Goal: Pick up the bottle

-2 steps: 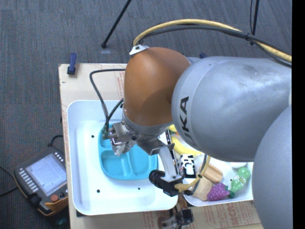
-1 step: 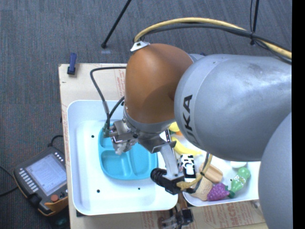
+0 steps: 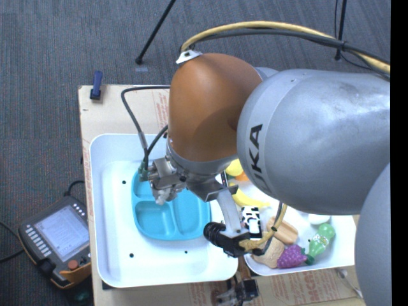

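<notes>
A small green bottle (image 3: 321, 239) lies in the right bin (image 3: 344, 257), near that bin's front right side, next to a bunch of purple grapes (image 3: 291, 257). My gripper (image 3: 162, 195) hangs over the left bin (image 3: 108, 171), just above the back left part of a blue divided tray (image 3: 167, 220). It is far to the left of the bottle, and nothing shows in its grasp. The grey arm and its orange band cover most of the right bin's back half.
The right bin also holds a yellow banana (image 3: 247, 200), a black-and-white item (image 3: 252, 220) and a tan bread-like piece (image 3: 285, 232). A teach pendant (image 3: 56, 240) lies on the floor to the left. A blue clamp (image 3: 96, 85) sits at the bench's back left corner.
</notes>
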You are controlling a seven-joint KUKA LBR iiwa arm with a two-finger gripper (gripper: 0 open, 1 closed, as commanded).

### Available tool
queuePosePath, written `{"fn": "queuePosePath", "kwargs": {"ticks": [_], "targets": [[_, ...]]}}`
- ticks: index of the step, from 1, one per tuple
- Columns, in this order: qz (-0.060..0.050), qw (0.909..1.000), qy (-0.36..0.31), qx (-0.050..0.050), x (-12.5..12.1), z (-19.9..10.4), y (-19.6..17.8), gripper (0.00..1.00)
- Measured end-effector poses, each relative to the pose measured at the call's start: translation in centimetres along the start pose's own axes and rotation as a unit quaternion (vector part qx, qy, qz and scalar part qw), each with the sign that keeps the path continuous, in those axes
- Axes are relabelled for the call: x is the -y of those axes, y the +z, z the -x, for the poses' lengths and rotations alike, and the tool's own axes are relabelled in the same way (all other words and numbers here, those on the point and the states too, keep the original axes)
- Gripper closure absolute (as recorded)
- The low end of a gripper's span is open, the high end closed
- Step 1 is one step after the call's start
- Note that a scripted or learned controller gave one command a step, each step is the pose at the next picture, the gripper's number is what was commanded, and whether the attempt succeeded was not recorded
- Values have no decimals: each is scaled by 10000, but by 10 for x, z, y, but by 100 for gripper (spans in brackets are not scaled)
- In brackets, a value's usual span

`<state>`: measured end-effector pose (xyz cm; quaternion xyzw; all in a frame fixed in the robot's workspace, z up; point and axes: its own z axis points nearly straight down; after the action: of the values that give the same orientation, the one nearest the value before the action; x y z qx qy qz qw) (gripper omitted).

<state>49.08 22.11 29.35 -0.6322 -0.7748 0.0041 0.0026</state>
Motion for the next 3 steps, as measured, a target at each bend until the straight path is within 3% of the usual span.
{"fn": "queuePosePath", "kwargs": {"ticks": [1,3], "targets": [[24,9975,-709,0,13,-12,10,100],[1,9975,-701,1,13,-10,-9,100]]}}
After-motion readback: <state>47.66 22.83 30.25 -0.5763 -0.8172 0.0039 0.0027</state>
